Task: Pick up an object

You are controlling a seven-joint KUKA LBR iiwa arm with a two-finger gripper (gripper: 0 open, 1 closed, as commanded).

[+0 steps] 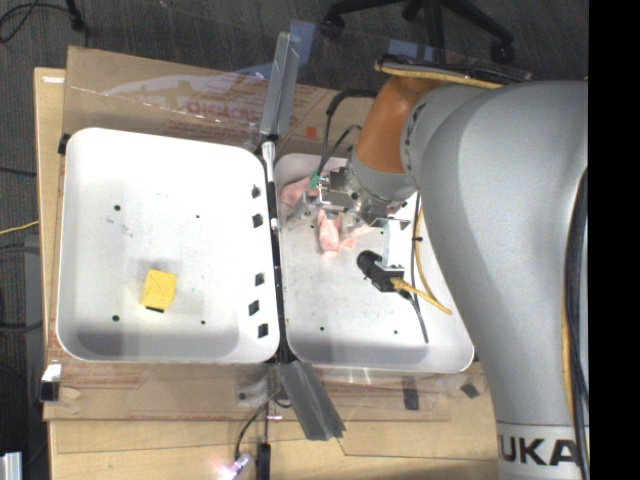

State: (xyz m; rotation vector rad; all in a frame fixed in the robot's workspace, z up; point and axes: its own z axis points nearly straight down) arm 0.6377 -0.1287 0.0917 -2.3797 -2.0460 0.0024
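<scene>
Pink object [329,234], soft-looking, lies in the upper left part of the right bin [340,343], close to the divider. My jaws [335,200] sit low over it, just above and touching or nearly so; I cannot tell whether they are released or clenched. Yellow block [159,289] rests in the left bin [100,158], lower left area. Both bins stand on the counter [150,423].
</scene>
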